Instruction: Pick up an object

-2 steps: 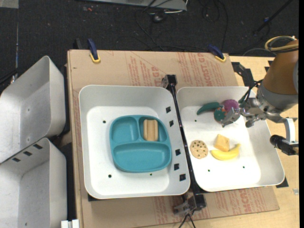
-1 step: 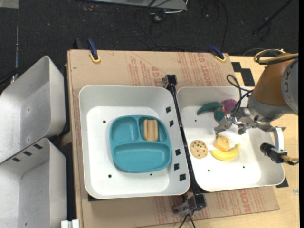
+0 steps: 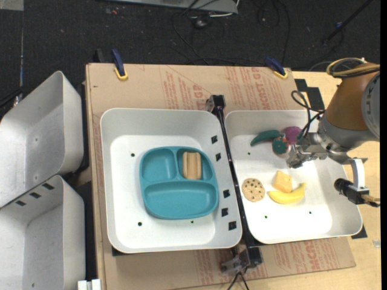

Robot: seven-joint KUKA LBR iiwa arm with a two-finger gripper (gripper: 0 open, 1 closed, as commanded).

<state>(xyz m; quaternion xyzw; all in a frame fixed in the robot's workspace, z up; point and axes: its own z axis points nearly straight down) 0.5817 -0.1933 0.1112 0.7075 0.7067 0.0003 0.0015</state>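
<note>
The right bin (image 3: 314, 222) holds several small items. A round cookie (image 3: 253, 190) lies at its left, with a yellow banana (image 3: 288, 196) and a yellow wedge (image 3: 282, 179) beside it. Farther back lie a dark green pepper (image 3: 265, 137), a teal piece (image 3: 279, 145) and a purple piece (image 3: 292, 133). My gripper (image 3: 295, 158) hangs low in this bin, just behind the yellow wedge and right of the teal piece. The arm's orange band (image 3: 352, 104) is at the right edge.
The left bin (image 3: 121, 222) carries a teal divided plate (image 3: 179, 192) with a tan wafer (image 3: 191, 165) in its upper right compartment. A black divider (image 3: 227, 162) runs between the bins. Two white tubs (image 3: 36, 162) stand at the far left.
</note>
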